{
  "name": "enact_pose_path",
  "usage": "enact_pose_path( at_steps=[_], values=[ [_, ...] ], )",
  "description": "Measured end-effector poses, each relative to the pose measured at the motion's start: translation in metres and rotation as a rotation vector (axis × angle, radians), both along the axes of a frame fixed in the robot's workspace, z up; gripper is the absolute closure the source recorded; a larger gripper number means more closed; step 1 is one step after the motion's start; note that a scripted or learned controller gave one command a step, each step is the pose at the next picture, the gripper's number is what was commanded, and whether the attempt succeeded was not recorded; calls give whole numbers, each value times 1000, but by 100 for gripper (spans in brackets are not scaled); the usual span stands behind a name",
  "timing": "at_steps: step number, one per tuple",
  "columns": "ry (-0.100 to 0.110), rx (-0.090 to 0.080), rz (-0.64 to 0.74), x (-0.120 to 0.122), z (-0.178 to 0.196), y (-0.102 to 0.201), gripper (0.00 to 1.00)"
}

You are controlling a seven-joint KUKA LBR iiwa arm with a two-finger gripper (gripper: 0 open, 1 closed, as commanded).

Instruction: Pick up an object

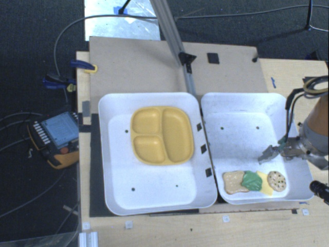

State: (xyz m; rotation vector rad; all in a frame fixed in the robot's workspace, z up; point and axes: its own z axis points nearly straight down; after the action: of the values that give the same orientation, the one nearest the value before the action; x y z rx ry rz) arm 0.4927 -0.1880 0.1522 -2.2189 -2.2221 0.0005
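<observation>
Hovering over the right bin, the hand sits just above the toy food; whether it's open or closed, I cannot tell. Best drop straight onto the cookie beside the green piece. The left bin holds a yellow tray.

Quick count: two white bins on the table, the left bin and the right bin. One yellow divided plate with three compartments, well off to the gripper's left. Just below the gripper, four small food pieces: one tan toast slice, one green leafy piece, one yellow piece, one speckled cookie.
</observation>
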Motion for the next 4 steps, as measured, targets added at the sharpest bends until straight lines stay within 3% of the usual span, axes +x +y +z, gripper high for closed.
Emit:
enact_pose_path(
  at_steps=[1, 2, 3, 4],
  values=[
    [1, 0, -1, 3, -46, 8, 0],
    [-4, 0, -1, 5, -65, 8, 0],
    [-14, -6, -3, 8, -52, 6, 100],
    [-7, -2, 4, 13, -7, 12, 100]
  ],
)
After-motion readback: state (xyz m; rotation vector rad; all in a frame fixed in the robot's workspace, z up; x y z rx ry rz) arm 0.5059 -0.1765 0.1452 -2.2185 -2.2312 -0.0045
